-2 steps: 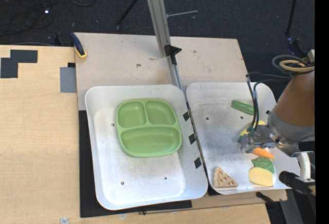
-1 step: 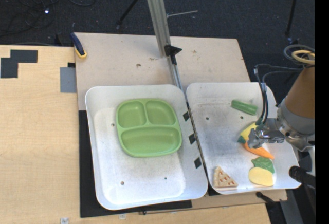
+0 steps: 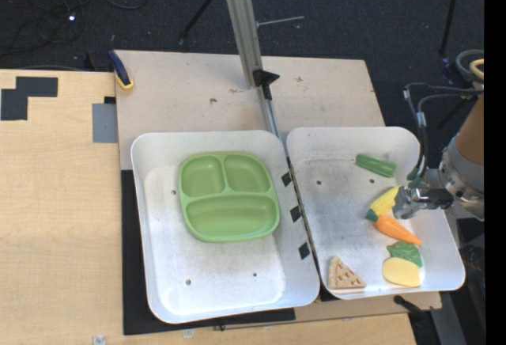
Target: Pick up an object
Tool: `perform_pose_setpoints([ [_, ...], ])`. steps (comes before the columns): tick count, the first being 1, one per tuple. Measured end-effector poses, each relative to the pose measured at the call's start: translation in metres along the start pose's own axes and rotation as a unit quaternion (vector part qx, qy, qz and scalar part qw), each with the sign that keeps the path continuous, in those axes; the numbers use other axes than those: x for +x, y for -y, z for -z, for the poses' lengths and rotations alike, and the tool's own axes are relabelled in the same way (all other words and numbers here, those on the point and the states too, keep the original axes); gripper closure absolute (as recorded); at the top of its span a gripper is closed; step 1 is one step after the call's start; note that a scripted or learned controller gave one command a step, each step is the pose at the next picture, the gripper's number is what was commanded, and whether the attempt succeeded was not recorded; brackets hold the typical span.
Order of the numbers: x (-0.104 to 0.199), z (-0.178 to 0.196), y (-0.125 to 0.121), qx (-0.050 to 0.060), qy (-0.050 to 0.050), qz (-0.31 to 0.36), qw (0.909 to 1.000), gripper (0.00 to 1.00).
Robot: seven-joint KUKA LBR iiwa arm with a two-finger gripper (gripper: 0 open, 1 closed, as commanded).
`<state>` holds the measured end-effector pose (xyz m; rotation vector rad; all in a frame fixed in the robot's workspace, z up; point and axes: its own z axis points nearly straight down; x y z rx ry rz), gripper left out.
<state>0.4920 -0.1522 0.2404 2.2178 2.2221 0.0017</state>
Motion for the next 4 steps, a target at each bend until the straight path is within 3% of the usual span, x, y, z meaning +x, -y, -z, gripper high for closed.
perform_pose_setpoints([
  [1, -0.001, 0.021, -0.001, 0.001, 0.000, 0.000, 1.0000, 1.00],
  [4, 0.137, 0.009, -0.063, 0.002, 0.000, 0.001, 1.0000, 1.00],
])
